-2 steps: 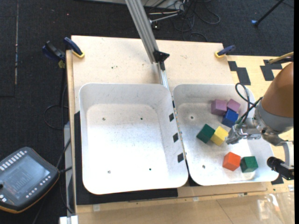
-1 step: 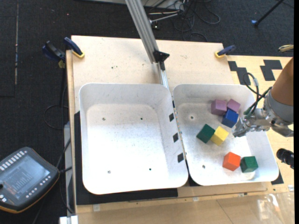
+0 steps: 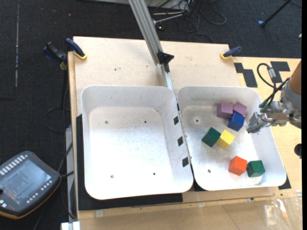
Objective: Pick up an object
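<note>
Nearest, at the front of the right-hand shallow white plastic bin (image 3: 268, 143), an orange cube (image 3: 237, 165) touching a dark green cube (image 3: 255, 167), well apart from the rest, so easy picks. Further in, a green cube (image 3: 210, 137) against a yellow cube (image 3: 226, 138). Beyond, a blue cube (image 3: 236, 121) wedged under two purple cubes (image 3: 224, 109), tightly clustered. Just beside the blue one, at the bin's right wall, the end effector (image 3: 253, 124), low, nothing visibly between the fingers; open or closed, cannot tell. Left-hand white bin (image 3: 125, 97) on the pale wooden table (image 3: 124, 61)

Smooth white plastic bins (image 3: 129, 99), matt wooden bench (image 3: 124, 61)
</note>
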Controlling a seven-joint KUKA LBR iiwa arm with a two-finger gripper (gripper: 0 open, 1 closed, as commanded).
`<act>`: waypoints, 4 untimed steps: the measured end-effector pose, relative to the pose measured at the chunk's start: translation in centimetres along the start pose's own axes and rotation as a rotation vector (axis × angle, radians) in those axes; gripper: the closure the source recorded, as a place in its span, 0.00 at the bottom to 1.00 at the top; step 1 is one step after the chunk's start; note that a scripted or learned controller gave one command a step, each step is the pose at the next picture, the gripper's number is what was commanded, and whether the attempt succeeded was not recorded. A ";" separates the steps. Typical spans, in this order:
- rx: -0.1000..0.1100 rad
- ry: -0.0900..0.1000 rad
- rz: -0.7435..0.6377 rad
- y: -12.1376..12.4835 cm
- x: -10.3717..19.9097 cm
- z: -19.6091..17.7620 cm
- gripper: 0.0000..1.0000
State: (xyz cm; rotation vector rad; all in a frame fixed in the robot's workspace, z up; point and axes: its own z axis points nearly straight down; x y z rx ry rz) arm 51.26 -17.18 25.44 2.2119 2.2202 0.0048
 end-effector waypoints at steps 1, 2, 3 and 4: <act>0.006 0.005 -0.004 -0.3 5.4 -0.7 1.00; 0.005 0.005 -0.005 0.2 11.1 -1.3 1.00; 0.009 0.005 -0.004 0.3 15.6 0.0 1.00; 0.007 0.005 -0.005 0.8 20.6 -0.4 1.00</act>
